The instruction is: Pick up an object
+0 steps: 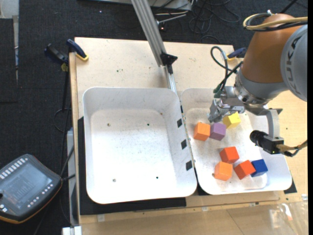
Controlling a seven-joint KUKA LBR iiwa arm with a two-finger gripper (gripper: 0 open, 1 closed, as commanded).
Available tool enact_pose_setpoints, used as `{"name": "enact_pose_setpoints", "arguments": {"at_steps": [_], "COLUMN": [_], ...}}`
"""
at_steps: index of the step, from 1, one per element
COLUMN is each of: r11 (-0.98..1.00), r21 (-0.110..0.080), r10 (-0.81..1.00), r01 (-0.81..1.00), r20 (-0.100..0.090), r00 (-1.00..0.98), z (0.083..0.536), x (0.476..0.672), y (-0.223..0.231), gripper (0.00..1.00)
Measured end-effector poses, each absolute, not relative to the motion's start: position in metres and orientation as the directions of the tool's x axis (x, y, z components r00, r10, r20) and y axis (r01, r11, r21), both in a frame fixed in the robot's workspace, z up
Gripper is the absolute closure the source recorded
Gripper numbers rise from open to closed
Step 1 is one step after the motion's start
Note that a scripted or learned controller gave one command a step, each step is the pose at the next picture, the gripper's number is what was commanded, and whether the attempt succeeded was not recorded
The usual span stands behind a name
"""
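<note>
From left to right, you see the handheld controller (24, 190) off the counter's (122, 62) left edge, then the left bin (93, 102), which takes no part in this step, and then the right bin (279, 182), where every candidate lies. In the right bin an orange block (201, 131) touches a purple block (217, 130), and a yellow block (232, 119) sits just beside the purple one, up and to its right. Nearer the front wall, a red-orange block (229, 154) stands above a lighter orange block (223, 171), with a red block (244, 169) and a blue block (259, 167) touching each other to the right.

The arm (274, 53) reaches in from the right, and its jaws (217, 112) hang low over the gap between the purple and yellow blocks. You cannot tell from this slant whether the jaws are spread or pressed together, because the wrist hides them, and no block shows between them.

Judged from this, the step in hand is the descent onto a target, most likely the purple or yellow block; nothing is lifted yet. The next move calls for the jaws to straddle one block alone, since the neighbours crowd close and a fingertip landing on a top face would push the cluster aside rather than grip
</note>
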State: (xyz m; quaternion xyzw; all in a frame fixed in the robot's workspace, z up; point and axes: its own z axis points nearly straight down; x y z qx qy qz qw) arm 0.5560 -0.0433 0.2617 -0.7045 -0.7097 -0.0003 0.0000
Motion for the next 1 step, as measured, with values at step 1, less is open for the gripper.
{"name": "enact_pose_setpoints", "arguments": {"at_steps": [1], "r11": [0.009], "r21": [0.002], "r10": [1.000], "r01": [1.000], "r20": [0.001], "r00": [-0.009], "z": [0.2625], "x": [0.5737], "y": [0.0135], "gripper": [1.00]}}
